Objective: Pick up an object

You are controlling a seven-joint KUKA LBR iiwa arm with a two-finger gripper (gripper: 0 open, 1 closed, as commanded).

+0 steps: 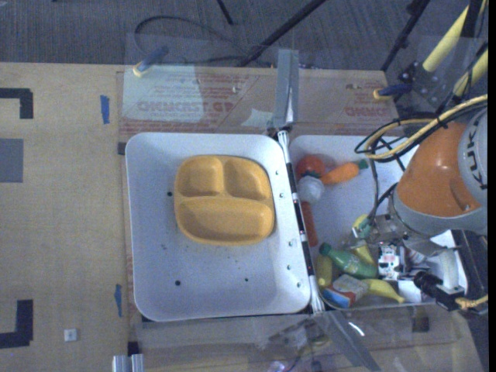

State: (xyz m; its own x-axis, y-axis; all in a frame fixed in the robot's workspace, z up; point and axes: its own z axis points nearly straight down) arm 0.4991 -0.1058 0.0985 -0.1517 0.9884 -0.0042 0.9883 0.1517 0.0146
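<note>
while the grey arm with its orange band point(438, 180) hangs low over the right white bin point(387, 147), the step looks like the descent onto the pile of small plastic toys point(353, 273) in that bin's near corner. i cannot tell the gripper's point(387, 246) state. the next move needs care: the bin's near wall crowds the pile, with open room toward its far side.

Wooden bench point(62, 231) with left bin point(155, 285) and right bin point(341, 149) side by side
</note>
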